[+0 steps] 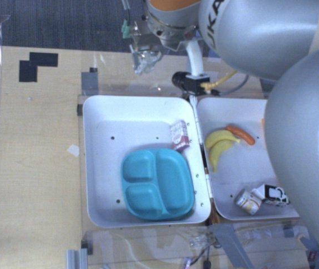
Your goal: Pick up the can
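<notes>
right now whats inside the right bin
The right bin holds a banana, an orange sausage-shaped item, the can on its side, and a black-and-white item. The arm covers the bin's right part.

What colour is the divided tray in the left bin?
The divided tray is light blue, plain to see in the camera view.
</notes>
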Robot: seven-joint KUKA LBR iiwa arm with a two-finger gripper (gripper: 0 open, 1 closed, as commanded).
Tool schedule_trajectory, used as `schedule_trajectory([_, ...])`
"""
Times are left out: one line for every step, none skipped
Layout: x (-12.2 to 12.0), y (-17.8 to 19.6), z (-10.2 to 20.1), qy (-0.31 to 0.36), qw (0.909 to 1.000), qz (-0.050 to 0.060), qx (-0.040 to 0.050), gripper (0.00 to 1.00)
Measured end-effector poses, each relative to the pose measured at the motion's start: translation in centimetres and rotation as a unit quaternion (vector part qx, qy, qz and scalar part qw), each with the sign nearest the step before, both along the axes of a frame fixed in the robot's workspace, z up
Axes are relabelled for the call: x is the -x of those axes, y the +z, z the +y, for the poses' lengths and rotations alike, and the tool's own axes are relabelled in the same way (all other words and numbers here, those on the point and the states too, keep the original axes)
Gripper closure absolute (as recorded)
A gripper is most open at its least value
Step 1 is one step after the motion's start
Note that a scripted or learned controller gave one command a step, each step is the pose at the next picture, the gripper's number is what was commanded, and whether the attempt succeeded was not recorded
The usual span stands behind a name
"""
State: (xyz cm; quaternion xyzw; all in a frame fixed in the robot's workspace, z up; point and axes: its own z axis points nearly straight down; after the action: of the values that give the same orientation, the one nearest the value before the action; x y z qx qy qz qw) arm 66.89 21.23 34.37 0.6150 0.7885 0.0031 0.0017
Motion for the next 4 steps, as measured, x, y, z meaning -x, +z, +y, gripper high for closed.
schedule_trajectory([1.7,-2.4,0.6,-0.211,0.9774,0.002,-0.0006,1.0])
schedule_trajectory([5.8,-4.1,2.3,-0.45,0.8928,0.004,-0.0009,1.0])
schedule_trajectory([3.6,-4.4,2.2,-0.721,0.6924,0.003,-0.004,1.0])
schedule_trajectory([5.1,-9.3,2.1,-0.705,0.7089,0.003,-0.0033,1.0])
